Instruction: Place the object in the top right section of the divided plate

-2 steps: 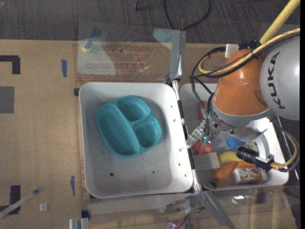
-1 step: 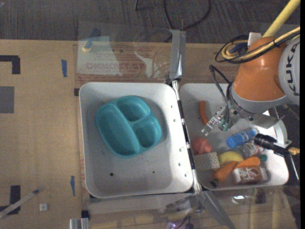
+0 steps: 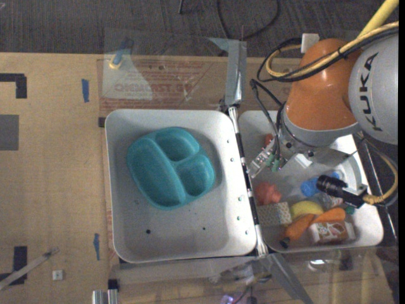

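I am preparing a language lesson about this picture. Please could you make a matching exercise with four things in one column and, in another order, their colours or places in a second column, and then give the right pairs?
Things:
1. divided plate
2. gripper
3. banana
4. carrot

Colours or places:
A. yellow, in the right bin
B. orange, near the front of the right bin
C. teal, in the left bin
D. above the right bin, close to the wall between the bins

Right pairs: 1-C, 2-D, 3-A, 4-B
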`<state>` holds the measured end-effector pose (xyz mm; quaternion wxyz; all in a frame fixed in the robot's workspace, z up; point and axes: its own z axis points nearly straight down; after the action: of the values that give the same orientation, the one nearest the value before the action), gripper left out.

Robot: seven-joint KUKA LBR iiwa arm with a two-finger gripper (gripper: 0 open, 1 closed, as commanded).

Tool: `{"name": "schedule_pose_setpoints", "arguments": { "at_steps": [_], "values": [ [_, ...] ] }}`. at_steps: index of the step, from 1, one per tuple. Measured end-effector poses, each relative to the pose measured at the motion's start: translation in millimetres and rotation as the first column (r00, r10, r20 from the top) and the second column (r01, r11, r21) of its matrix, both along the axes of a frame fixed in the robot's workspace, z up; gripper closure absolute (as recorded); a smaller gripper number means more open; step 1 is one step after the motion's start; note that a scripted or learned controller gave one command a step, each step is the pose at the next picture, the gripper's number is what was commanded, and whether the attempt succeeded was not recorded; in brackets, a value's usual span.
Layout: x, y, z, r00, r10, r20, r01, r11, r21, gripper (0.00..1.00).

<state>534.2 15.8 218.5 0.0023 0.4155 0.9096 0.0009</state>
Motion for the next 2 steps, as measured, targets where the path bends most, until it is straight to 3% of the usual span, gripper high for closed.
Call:
{"name": "schedule_pose_setpoints", "arguments": {
  "at_steps": [1,2],
  "values": [
    [40,69,-33,0.954,0.301,0.001,-0.301,0.954,-0.001,1.0],
    [-1,7,-31,0.825,0.566,-0.004,-0.566,0.825,0.0,1.0]
  ]
}}
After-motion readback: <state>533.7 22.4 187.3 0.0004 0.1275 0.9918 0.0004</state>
